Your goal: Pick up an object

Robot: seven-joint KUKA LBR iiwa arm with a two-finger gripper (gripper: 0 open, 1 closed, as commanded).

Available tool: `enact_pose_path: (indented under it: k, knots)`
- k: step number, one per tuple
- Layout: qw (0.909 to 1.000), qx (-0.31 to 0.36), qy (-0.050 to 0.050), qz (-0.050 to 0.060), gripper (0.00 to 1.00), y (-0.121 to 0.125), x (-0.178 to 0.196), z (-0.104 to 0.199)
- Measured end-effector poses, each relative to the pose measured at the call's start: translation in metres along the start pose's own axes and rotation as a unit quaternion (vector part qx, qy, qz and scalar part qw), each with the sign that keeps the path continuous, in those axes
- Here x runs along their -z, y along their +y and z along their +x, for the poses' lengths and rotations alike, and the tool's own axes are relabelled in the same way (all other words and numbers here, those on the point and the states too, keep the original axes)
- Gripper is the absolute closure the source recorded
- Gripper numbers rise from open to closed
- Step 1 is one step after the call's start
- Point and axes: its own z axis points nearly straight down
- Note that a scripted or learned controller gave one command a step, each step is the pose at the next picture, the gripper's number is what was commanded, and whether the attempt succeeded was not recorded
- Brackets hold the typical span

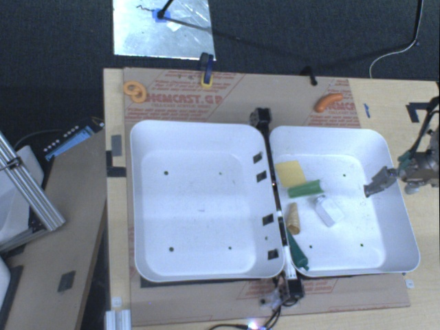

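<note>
Bench: a brown board (pixel 275 91) on dark carpet carries two shallow white bins side by side, seen from above at a slant.
Left bin (pixel 199 198): bare white floor with a few small dark dots.
Right bin (pixel 364 253): the candidates for picking lie bunched against its left wall, a yellow block (pixel 289 172), a green cylinder (pixel 304 189) just below and touching it, a white piece (pixel 326 210), a tan cork-like piece (pixel 293 218) and a dark green item (pixel 299 256) at the lower left corner.
Gripper (pixel 378 182): it hangs over the right rim of the right bin, well apart from the cluster; whether its fingers are open or closed cannot be told at this size, and nothing is seen between them.
Step in hand: by the look of it, the approach, with no object lifted yet.
Next move: likely a reach leftward across the bin and a descent onto one piece.
Edges: the yellow block and tan piece sit hard by the dividing wall, a tight spot for fingers.
Open room: the right half of the right bin is free floor for travel.
Board clutter: an orange sausage-like toy (pixel 328 102) and a pretzel shape (pixel 135 91) lie outside the bins.
</note>
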Motion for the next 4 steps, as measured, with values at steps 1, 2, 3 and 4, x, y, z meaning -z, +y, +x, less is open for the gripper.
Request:
enact_pose_path:
  k: [1, 2, 3, 4]
  knots:
    - [1.0, 0.002, 0.0, -0.002, 1.0, 0.001, 0.011, 0.0]
    - [1.0, 0.001, -0.002, -0.006, 1.0, -0.005, 0.121, -0.003]
    - [1.0, 0.001, -0.003, -0.009, 1.0, -0.005, 0.252, -0.009]
    - [1.0, 0.001, -0.001, -0.002, 1.0, -0.006, 0.264, -0.001]
